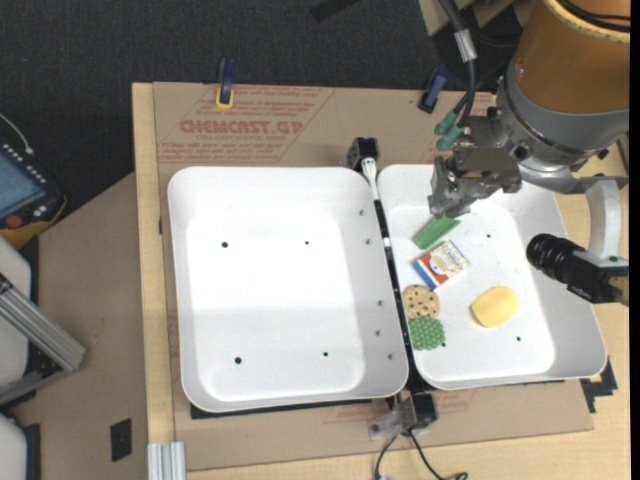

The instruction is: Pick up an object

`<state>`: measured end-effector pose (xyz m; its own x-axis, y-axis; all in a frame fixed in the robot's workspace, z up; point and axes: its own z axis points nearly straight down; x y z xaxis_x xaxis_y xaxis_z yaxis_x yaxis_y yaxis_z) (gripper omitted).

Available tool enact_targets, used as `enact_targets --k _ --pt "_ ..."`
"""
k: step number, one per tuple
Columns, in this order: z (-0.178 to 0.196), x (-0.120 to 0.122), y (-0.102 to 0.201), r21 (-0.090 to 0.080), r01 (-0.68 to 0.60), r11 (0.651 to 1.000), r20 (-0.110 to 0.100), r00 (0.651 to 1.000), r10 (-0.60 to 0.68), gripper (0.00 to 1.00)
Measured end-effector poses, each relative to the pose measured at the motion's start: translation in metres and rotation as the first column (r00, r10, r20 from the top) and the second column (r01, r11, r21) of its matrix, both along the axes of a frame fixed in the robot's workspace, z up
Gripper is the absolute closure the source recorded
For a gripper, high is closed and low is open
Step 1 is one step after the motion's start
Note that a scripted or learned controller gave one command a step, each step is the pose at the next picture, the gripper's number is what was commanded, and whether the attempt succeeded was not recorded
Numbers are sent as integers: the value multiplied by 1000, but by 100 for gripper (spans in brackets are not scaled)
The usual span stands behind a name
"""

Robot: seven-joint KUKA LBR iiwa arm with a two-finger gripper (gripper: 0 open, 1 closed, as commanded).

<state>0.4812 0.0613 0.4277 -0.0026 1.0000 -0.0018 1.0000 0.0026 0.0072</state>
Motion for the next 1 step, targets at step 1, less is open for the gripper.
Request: enact_targets --k 1 --pt "10 1 0 0 -1 1000 2 1000 1 100"
